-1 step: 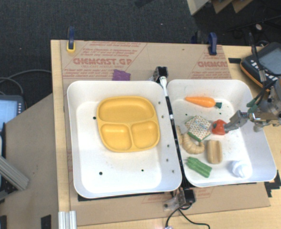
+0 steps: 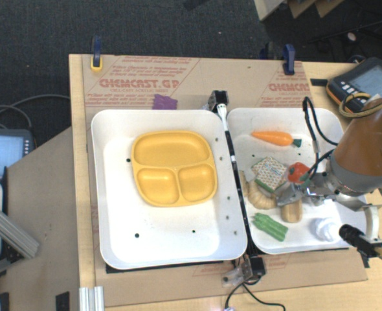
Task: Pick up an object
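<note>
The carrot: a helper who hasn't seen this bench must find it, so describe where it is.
Look in the right bin, along its far side. The carrot lies there alone, apart from the cluster nearer the gripper. It is the only long orange piece, with a green stub.

— What colours do you see in your left bin?
— White bin, yellow tray.
— And your right bin?
— You have an orange carrot with a green tip, a green piece, a red piece and a speckled block.
</note>
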Controlling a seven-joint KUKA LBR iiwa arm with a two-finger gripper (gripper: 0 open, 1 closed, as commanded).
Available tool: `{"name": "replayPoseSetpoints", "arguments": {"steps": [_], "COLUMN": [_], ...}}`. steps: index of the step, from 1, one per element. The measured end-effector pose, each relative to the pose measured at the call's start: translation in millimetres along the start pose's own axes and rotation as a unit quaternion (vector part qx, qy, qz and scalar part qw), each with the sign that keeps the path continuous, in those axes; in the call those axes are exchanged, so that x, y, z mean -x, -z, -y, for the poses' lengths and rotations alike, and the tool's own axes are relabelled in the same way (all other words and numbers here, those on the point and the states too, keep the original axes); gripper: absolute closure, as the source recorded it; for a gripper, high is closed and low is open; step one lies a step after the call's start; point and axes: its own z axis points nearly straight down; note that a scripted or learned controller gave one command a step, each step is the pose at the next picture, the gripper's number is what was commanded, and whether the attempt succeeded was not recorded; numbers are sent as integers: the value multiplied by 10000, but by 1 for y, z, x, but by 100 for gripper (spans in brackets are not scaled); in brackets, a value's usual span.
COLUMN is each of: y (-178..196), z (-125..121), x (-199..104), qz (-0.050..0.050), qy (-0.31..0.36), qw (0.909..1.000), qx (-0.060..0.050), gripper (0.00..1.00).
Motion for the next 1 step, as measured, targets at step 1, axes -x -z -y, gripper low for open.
{"name": "replayPoseSetpoints", "arguments": {"steps": [1], "y": [-10], "z": [-61], "x": [-49], "qz": [21], "qy": [38], "qw": [10000], "qx": [86], "gripper": [0]}}
